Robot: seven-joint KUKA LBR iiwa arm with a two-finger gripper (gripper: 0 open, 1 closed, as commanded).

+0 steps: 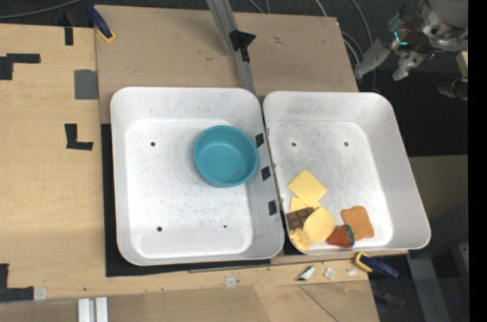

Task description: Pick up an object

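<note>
Lying well apart from the gripper point(388, 62), blue bowl point(225, 155) fills left bin point(133, 161).

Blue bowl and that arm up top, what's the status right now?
End effector up past the right bin's far corner, above no bin, carrying nothing. Round blue plastic bowl untouched in left white bin. Small food-like pieces clustered in right white bin.

**Count of things**

2 white bins: left bin point(129, 161) w/ 1 blue bowl point(224, 154); right bin point(380, 153) w/ 2 yellow pieces point(307, 187), 1 brown piece point(297, 218), 1 orange piece point(358, 221), 1 red piece point(341, 237).
</note>
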